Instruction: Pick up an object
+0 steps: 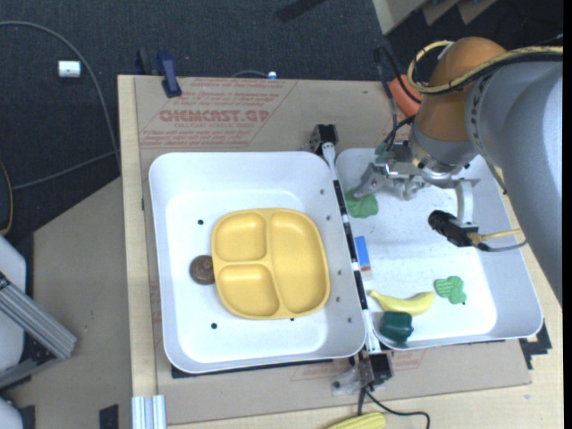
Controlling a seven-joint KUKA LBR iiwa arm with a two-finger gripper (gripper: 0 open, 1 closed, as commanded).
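My gripper (pixel 386 188) hangs over the far left part of the right bin (pixel 514 315), open with nothing between its fingers. Its left finger (pixel 365 184) is just above a light green lump (pixel 362 206) by the bin's left wall. Nearer the front of that bin lie a yellow banana (pixel 404 302), a dark green block (pixel 396 327) and a small green leafy piece (pixel 450 289). A blue and white piece (pixel 361 250) rests along the wall between the bins.
The left bin (pixel 170 204) holds a yellow divided plate (pixel 268 264) with a small brown round thing (pixel 202 269) at its left edge. The arm's grey body (pixel 527 132) covers the right bin's far right side.
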